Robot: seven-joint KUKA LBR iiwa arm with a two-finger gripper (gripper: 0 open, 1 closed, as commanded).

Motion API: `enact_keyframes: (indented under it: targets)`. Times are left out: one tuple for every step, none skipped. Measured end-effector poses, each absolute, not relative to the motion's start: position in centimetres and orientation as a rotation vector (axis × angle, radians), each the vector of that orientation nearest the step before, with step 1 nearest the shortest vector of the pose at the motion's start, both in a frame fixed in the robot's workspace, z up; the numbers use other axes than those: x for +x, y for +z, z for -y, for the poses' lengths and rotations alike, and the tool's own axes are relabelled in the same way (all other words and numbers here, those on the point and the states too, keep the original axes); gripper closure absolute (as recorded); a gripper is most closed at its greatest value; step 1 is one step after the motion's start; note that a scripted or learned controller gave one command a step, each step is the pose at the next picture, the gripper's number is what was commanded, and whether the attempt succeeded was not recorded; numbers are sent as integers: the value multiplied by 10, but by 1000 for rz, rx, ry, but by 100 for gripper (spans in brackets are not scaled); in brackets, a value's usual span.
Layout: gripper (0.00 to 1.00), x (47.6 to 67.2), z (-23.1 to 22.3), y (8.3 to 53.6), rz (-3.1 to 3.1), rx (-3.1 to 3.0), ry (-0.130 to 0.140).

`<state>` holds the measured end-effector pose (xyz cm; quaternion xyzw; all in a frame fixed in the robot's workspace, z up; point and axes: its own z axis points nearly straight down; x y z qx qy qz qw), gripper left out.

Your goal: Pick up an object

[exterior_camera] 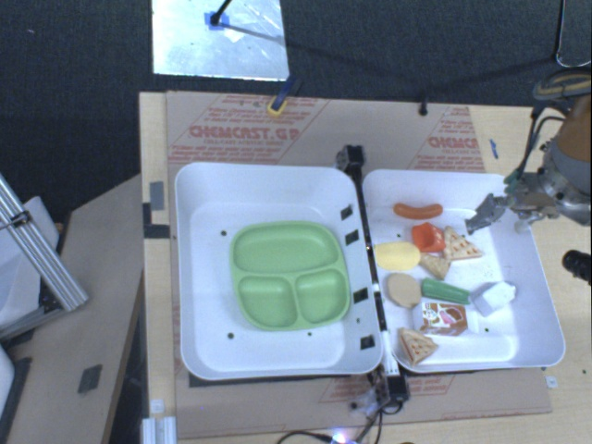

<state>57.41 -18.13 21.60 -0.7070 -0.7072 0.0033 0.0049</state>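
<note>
Objects lie clustered in the right bin (532, 276); none has been lifted, so the pick is all still to do. Largest of all, the left bin (199, 248) bears a green tray (287, 274). Among the right bin's pile: a sausage (418, 211), a yellow piece (397, 255), a green block (445, 290), a red piece (427, 237). The gripper (490, 213) hovers over the right bin's far right part, its fingers apart with nothing between them, near the sausage.
</note>
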Motion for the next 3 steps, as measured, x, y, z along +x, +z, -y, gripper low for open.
enact_keyframes:
  targets:
    - [0,577,181,224,2226,-2218,-1]
    - [0,583,182,163,2222,-2218,2]
    - [0,583,190,105,2221,-2219,2]
